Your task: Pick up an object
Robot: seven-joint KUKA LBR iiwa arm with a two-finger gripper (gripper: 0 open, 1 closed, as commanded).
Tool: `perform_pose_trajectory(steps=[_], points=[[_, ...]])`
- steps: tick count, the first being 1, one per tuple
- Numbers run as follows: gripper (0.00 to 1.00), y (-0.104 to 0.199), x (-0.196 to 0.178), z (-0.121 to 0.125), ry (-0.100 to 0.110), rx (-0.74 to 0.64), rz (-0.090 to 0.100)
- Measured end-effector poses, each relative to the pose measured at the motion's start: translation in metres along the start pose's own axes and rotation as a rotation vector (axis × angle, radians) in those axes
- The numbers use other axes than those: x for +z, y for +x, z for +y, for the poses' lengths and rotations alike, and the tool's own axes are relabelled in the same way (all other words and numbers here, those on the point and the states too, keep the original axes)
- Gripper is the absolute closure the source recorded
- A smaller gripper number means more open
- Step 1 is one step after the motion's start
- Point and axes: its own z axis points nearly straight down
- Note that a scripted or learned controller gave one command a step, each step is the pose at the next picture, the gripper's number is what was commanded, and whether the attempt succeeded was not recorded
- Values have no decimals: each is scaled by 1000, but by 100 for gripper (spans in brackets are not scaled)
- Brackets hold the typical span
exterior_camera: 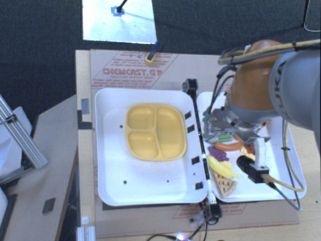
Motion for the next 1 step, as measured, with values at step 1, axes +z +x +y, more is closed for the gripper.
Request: perform_pose_trajectory(steps=[1], points=[[100,-4,-1,15,-2,0,0]])
